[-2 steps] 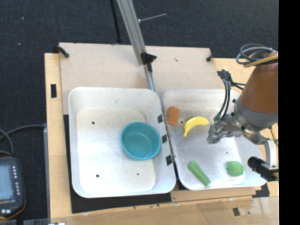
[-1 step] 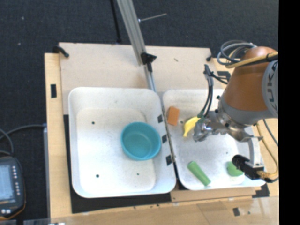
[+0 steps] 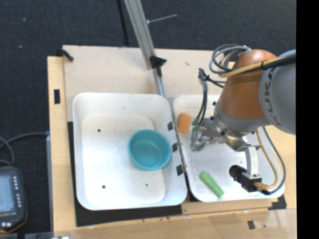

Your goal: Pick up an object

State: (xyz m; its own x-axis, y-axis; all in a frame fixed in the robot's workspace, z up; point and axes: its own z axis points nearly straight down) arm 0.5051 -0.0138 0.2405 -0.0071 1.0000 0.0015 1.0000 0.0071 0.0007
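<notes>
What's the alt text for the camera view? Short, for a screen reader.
A grey and orange arm's pincer hangs low over the right bin, beside an orange block, with a green cylinder nearer the front. The left bin holds a blue bowl.

The only lettering stands on the arm's [image 3: 279, 96] grey casing at the right edge: dark capital letters running sideways, cut off by the frame, seemingly part of "KUKA". A pendant [image 3: 10, 193] at the lower left has a lit screen, but its content is too small to read.
</notes>
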